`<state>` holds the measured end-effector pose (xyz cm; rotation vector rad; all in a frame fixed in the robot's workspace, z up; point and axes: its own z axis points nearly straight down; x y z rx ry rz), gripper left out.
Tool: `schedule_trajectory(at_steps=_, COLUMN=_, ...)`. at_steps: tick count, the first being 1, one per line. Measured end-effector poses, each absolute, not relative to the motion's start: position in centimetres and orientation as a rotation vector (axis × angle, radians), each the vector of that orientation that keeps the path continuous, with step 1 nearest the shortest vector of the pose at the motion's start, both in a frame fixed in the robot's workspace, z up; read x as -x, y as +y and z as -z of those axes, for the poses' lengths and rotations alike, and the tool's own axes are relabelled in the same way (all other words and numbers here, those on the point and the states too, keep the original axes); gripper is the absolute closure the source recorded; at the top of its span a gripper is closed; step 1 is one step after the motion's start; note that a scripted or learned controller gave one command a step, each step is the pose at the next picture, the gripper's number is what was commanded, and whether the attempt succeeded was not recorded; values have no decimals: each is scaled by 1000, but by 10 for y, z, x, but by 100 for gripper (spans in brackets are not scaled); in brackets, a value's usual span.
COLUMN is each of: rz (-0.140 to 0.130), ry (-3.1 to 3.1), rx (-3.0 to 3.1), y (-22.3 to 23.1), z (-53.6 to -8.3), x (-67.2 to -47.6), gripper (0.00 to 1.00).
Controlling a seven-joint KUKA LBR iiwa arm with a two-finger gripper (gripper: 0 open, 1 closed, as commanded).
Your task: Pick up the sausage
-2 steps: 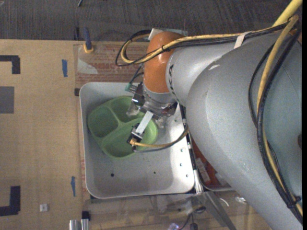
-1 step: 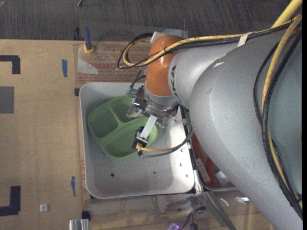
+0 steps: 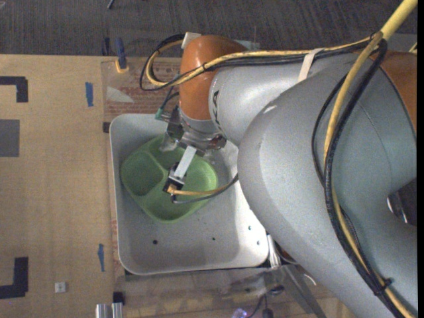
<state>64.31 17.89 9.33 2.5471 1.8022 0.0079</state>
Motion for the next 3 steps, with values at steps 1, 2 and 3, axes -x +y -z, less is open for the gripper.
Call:
schedule_trajectory(at_steps=1, rz=14, ry=1620, rx=-2659, y=185, z=-91, x=-657, gripper=0)
schedule_trajectory(at_steps=2, rz=4, ry=1767, rx=-2600, y=124, z=-125, x=-639, gripper=0)
schedule_trajectory(at_steps=3, rz=2, ry=1765, rx=-2602, y=124, z=-135, x=-640, gripper=100)
